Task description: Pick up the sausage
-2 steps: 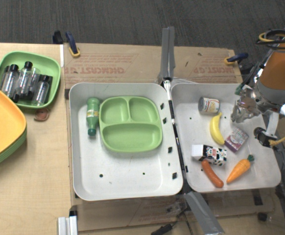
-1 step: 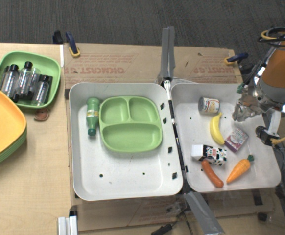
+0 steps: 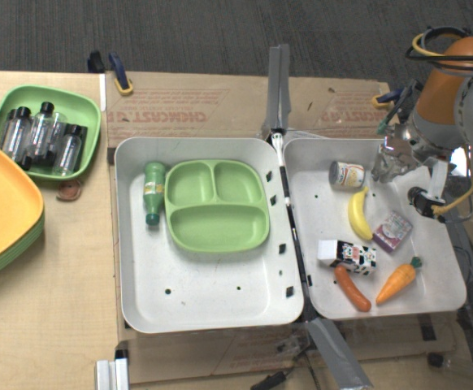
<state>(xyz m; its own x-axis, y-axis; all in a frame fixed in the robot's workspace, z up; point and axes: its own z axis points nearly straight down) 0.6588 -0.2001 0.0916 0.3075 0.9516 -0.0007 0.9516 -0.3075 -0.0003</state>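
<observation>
Two shallow white bins sit side by side on the worktop (image 3: pixel 66 315), the left bin (image 3: pixel 139 299) and the right bin (image 3: pixel 444 295), parted by a narrow seam with a grey post (image 3: pixel 278 88) rising behind it. The sausage (image 3: pixel 353 289), a reddish-orange link, lies in the right bin near its front edge, slanting from upper left to lower right. Just beside it to the right is a toy carrot (image 3: pixel 397 283) with a small green top, tilted the other way, so the two nearly meet at their lower ends. Just above the sausage lies a small black-and-white patterned carton (image 3: pixel 349 254) on its side, and above that a banana (image 3: pixel 359 215) stands roughly upright in the view. A purple packet (image 3: pixel 392 231) lies right of the banana, and a small tin can (image 3: pixel 347 175) lies on its side near the bin's back.

The grey arm (image 3: pixel 452 96) with its orange band comes in from the right, and the pincer (image 3: pixel 385 167) hangs over the back right part of the right bin, just beside the can and well apart from the sausage. I cannot tell how the pincer is set from here; it is too small and dark against the arm.

The left bin holds a green divided plate (image 3: pixel 217 205) with a green bottle (image 3: pixel 154 192) lying along its left side. Off to the left on the worktop, a green tray (image 3: pixel 86 116) carries several dark-capped clear bottles (image 3: pixel 41 139), next to a stack of yellow-orange plates (image 3: pixel 5 218).
</observation>
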